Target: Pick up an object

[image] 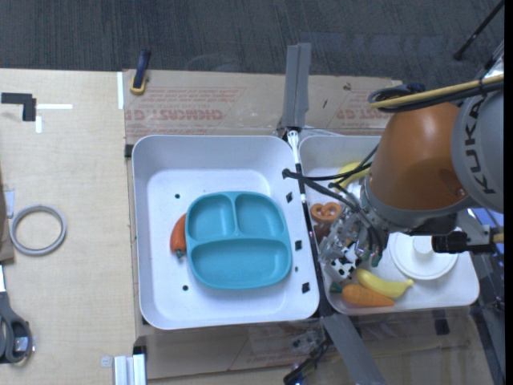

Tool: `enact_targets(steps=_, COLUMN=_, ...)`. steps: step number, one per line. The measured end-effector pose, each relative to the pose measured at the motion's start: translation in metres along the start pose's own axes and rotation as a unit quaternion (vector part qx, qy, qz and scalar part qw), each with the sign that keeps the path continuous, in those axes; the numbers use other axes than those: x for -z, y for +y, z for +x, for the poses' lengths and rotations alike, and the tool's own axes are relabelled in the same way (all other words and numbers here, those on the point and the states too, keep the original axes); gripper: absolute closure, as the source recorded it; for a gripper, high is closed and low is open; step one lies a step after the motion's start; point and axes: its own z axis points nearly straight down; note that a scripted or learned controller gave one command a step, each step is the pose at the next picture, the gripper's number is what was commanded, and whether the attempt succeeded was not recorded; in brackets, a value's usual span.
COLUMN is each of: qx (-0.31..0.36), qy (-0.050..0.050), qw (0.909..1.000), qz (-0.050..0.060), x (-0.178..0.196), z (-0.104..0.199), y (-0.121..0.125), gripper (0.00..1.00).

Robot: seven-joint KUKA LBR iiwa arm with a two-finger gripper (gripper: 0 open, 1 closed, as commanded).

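Whether the gripper (350,245) is spread or closed, I cannot tell; it hangs at the right white bin's (469,293) front-left corner, just beside the yellow plastic banana (383,282). Best to centre over the banana before closing.

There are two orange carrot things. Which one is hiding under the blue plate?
The carrot in the left bin, tucked under the blue plate's left edge. The other carrot lies uncovered in the right bin, beside the banana.
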Motion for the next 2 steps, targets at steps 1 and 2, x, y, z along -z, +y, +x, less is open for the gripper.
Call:
enact_targets(steps=1, qx=0.073, qy=0.000, qw=0.9973, qz=0.000, x=0.000, z=0.035, y=0.070, gripper=1.00)
enact_targets(steps=2, qx=0.322, qy=-0.001, qw=0.9466, qz=0.000, x=0.000, z=-0.005, y=-0.010, gripper=1.00)
